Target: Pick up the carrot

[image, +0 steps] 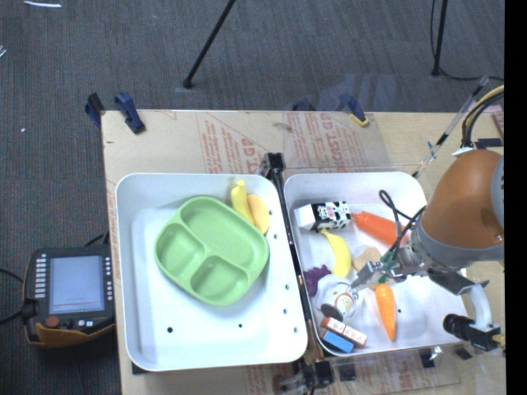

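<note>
An orange carrot lies in the right bin near its front, thick end toward the back and tip toward the front edge. My gripper hangs just behind and above the carrot's thick end, below the arm's orange band. I see nothing held in it. A second long orange piece lies farther back in the same bin, partly under black cables.
Around the carrot are a yellow banana, a cow-patterned carton, a white round object, a purple item and a red-and-blue box. The left bin holds a green divided plate and yellow and orange pieces.
</note>
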Action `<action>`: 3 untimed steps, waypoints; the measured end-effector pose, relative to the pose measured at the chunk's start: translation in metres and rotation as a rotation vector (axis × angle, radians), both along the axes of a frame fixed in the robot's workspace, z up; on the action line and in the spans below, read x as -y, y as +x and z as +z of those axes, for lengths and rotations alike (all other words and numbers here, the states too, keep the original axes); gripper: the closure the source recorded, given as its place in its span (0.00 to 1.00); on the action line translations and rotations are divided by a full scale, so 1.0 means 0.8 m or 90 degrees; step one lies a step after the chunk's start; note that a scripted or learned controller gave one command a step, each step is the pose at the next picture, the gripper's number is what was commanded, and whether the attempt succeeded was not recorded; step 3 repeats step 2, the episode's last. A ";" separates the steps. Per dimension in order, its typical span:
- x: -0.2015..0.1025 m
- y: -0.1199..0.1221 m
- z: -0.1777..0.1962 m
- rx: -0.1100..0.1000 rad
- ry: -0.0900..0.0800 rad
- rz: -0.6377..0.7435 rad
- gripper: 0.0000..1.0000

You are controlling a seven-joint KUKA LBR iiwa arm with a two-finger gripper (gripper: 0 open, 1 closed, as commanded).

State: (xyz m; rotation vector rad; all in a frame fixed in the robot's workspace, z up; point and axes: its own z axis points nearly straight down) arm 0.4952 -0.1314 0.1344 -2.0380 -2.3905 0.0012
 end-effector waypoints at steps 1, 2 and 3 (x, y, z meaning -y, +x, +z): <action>0.005 0.000 -0.062 -0.004 0.002 -0.094 0.00; 0.007 0.000 -0.050 -0.005 0.003 -0.099 1.00; 0.007 0.000 -0.050 -0.005 0.003 -0.099 1.00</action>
